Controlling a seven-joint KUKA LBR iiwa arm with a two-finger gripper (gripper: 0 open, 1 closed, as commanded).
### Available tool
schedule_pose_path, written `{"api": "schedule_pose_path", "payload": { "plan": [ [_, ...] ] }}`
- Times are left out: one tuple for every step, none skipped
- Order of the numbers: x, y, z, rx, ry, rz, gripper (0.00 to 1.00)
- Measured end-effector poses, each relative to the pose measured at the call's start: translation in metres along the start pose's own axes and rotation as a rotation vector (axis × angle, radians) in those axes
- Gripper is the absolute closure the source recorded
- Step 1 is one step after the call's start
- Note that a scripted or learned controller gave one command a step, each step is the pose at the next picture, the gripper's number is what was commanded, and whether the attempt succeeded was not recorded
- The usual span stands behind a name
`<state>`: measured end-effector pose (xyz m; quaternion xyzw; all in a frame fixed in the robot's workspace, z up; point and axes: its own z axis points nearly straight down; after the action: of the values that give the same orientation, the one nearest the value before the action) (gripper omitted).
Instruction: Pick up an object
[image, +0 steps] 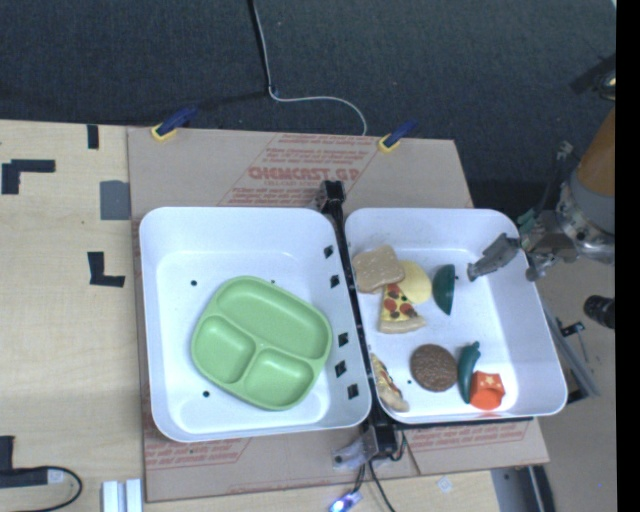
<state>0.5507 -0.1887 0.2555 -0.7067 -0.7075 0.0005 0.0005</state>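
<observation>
A KUKA arm's gripper (497, 255) hangs over the far right corner of the right bin (520, 325), poised above a scatter of toy food; whether its jaws are spread or closed cannot be told from this angle, and nothing is seen between them. The candidates lie below: a slice of toast (377, 268) and a pizza wedge (400, 310) against the bin's left wall, a yellow piece (418, 285) between them, a dark green pepper (444, 288) nearest the gripper toward the middle, and a brown cookie (433, 367), a second green piece (468, 366) and a red-orange piece (486, 390) along the near edge. A further food piece (387, 385) rests at the near left corner. The left bin (165, 300) carries a green divided plate (262, 342). The pepper looks the best target, standing apart from its neighbours; a clean pick would likely mean centring over it, turning the fingers across its narrow width, and descending straight down, clear of the yellow piece beside it.
</observation>
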Motion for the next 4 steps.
{"api": "schedule_pose_path", "payload": {
  "plan": [
    [0.036, -0.043, -0.164, -0.016, -0.003, -0.004, 0.00],
    [0.094, -0.068, -0.143, 0.001, 0.001, -0.005, 0.00],
    [0.091, -0.067, -0.154, 0.000, 0.000, -0.001, 1.00],
    [0.181, -0.067, -0.183, -0.004, 0.002, -0.010, 1.00]
  ]
}}
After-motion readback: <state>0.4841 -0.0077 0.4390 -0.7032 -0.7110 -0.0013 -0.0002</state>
